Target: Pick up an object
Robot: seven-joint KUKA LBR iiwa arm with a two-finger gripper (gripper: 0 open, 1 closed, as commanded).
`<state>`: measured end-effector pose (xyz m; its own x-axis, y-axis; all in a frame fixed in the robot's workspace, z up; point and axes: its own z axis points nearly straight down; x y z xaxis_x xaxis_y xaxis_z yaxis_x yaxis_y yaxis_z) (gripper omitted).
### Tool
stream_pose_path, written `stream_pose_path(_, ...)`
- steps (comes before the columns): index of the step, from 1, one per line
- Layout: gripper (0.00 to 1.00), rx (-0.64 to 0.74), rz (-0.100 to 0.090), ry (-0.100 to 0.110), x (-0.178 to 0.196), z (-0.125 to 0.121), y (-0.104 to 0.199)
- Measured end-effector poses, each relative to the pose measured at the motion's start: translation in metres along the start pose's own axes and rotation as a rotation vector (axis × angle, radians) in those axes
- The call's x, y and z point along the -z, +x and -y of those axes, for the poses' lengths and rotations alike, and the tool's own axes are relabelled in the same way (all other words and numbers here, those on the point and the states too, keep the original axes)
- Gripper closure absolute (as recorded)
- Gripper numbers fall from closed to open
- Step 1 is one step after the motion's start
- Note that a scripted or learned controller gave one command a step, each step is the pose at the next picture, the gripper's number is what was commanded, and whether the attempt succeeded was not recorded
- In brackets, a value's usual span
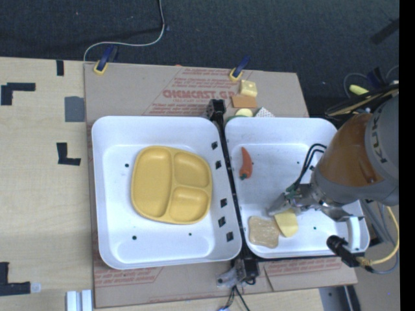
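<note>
End effector [283, 205] hangs over right bin [279, 131], beside yellow block [286, 224].

Your arm [363, 167] comes in from the right of the camera view, its orange band showing broad above the grey wrist. It leans down and toward the left, so the wrist sits low and the gripper [283, 204] points out to the left at the end of it. You can see dark cables looping along the wrist's upper side. The fingers are too small and blurred here for you to read their spacing.
</note>
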<state>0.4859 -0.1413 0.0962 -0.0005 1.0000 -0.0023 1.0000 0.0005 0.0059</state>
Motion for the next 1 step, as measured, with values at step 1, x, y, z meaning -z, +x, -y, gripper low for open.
stream_pose_path(1, 1.00, 0.013, -0.005, -0.005, 0.0933, -0.0538, 0.0949)
